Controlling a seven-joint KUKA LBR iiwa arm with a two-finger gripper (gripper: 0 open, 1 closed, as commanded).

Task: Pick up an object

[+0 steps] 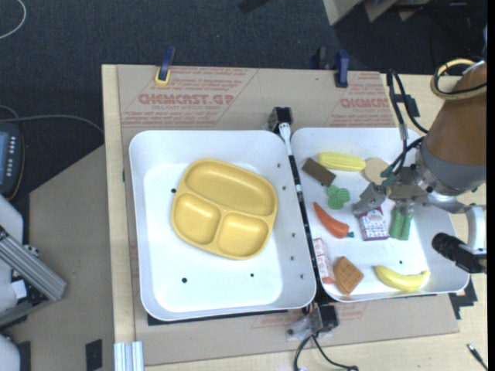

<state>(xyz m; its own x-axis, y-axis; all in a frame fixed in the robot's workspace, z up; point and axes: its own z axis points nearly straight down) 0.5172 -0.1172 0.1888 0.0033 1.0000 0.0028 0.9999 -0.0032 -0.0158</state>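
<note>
Left bin (pixel 155 277): holds a yellow divided plate (pixel 223 208), three compartments, lying near the middle.
Right bin (pixel 433 149): holds the loose items.
Far side: corn cob (pixel 341 161), brown block (pixel 319 171), tan disc (pixel 376 168).
Middle: green broccoli piece (pixel 337 198), orange carrot (pixel 332 220), small red-and-white carton (pixel 374 225), green bottle (pixel 401 224).
Near side: waffle (pixel 347 274), banana (pixel 401 278).
Gripper (pixel 384 195): low over the right bin, just above the carton and bottle; cannot tell whether it is wide or narrow; no item seen in its grasp.

dark blue carpet floor (pixel 116 22), wooden bench (pixel 232 91), two blue clamps (pixel 341 68)
</note>
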